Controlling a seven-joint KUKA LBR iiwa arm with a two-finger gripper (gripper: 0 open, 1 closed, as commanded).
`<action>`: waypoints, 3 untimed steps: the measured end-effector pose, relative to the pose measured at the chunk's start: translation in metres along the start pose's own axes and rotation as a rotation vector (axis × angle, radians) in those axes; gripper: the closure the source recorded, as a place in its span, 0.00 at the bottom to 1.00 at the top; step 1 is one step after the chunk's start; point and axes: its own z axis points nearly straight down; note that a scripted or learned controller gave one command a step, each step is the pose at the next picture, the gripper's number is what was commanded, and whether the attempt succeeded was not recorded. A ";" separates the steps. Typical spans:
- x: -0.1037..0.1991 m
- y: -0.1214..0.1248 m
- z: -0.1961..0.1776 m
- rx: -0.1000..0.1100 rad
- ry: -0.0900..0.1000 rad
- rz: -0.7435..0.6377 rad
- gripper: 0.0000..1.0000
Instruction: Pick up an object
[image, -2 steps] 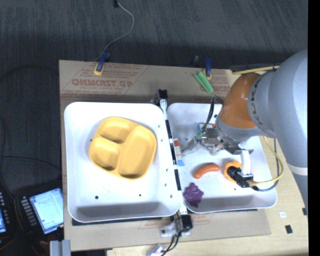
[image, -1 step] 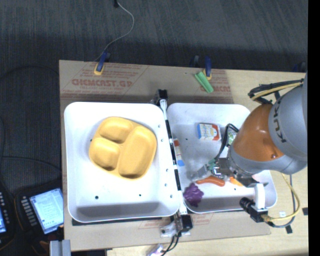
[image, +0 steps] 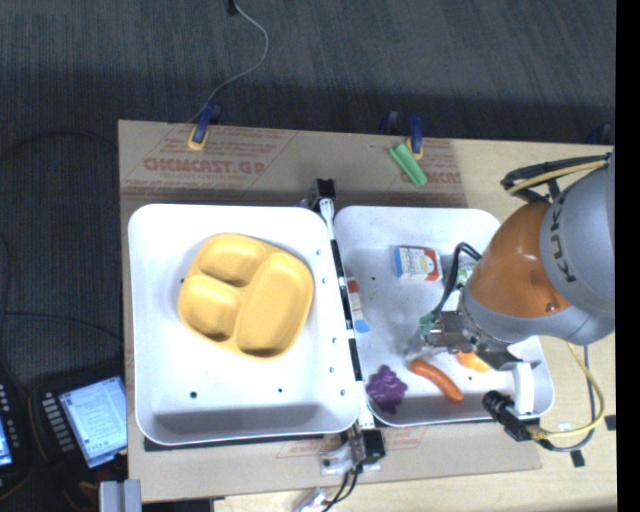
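In the right bin (image: 480, 222), at about five o'clock, the pincer (image: 447, 338), its state impossible to tell, hangs just above the orange carrot (image: 437, 379) beside the purple grapes (image: 386, 387), so descending squarely across its narrow width looks wisest.

An orange carrot-shaped object (image: 437, 379) lies slantwise in the right bin (image: 420, 222), beside a purple lump (image: 386, 387).
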 end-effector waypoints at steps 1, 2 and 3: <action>0.000 0.001 -0.009 0.000 0.000 0.000 1.00; 0.000 0.000 -0.009 0.001 0.000 0.000 0.00; 0.012 0.002 0.011 0.009 0.000 0.001 0.00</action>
